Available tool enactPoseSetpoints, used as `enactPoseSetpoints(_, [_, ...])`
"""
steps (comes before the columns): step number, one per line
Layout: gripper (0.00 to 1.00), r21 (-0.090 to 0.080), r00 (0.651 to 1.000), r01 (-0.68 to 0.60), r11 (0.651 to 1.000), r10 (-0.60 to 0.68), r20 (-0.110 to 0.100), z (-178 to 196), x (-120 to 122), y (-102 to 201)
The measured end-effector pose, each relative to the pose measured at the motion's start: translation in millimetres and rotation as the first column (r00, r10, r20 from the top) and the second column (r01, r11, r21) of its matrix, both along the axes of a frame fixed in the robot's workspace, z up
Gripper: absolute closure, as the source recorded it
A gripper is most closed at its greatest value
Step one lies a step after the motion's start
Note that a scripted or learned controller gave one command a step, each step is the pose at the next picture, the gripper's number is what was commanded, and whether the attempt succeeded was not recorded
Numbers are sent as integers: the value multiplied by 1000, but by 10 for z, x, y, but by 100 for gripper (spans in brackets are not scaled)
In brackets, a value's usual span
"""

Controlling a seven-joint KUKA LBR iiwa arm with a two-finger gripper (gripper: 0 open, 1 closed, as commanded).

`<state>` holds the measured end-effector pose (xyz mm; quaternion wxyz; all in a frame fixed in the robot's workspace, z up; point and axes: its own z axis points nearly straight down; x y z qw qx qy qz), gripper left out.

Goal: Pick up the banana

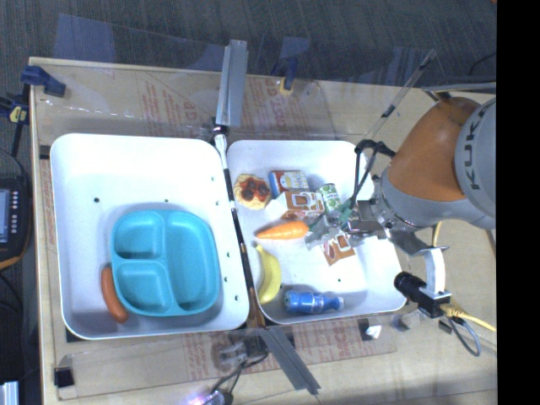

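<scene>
The curved yellow banana (268, 275) lies near the front left of the right white bin (371, 298), just below the orange carrot (283, 231) and beside a blue can (310, 301) lying on its side. The grey two-finger gripper (336, 224) sits low over small packets (305, 199) in the middle of that bin, apart from the banana. I cannot tell how its jaws stand. The writing on the packets is too small to read. The left white bin (76, 167) holds a blue plastic tray with three parts (165, 261) and a reddish sausage (112, 294).
</scene>
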<state>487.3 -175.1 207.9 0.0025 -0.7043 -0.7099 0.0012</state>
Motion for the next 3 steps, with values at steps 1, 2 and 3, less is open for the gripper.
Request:
enactPoseSetpoints(1, [0,-5,999,44,999,-44,2,-1095,-83,639])
enactPoseSetpoints(2, [100,-3,999,38,999,-38,0,-1002,-78,652])
enactPoseSetpoints(3, [100,-1,984,179,984,-179,4,430,385,693])
